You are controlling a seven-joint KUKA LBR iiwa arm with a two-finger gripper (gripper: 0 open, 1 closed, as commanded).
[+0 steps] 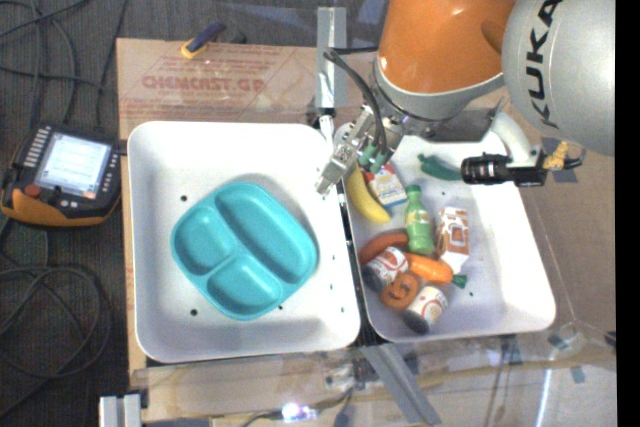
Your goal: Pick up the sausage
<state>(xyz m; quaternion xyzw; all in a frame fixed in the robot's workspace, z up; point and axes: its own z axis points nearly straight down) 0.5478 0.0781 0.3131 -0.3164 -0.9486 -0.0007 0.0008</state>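
From the overhead camera, the gripper (345, 160) hangs above the divider between the two white bins, holding nothing; whether it is spread or closed cannot be made out. The sausage (381, 245) lies in the right bin (530, 290), below and slightly right of the gripper, long axis slanting, partly buried among toy food.
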